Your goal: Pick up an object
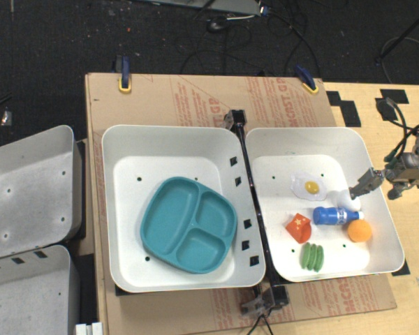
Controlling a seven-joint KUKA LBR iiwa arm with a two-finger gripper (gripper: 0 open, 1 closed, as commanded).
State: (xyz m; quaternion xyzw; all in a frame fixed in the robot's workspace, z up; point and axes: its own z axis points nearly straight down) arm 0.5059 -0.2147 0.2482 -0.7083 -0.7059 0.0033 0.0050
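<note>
Fingers: can't tell if open or closed, gripper (366, 182) sits at right bin's (279, 145) 3 o'clock rim, nothing visibly held. Near to far in that bin: green pod (312, 257) at 6, orange ball (359, 231) at 4, red block (299, 227) centre, blue bottle (333, 216) just beside gripper, fried egg (310, 186) at 1. Left bin (119, 145): teal tray (188, 224).

A grey metal pincer (369, 181) with dark cables behind its wrist.
</note>
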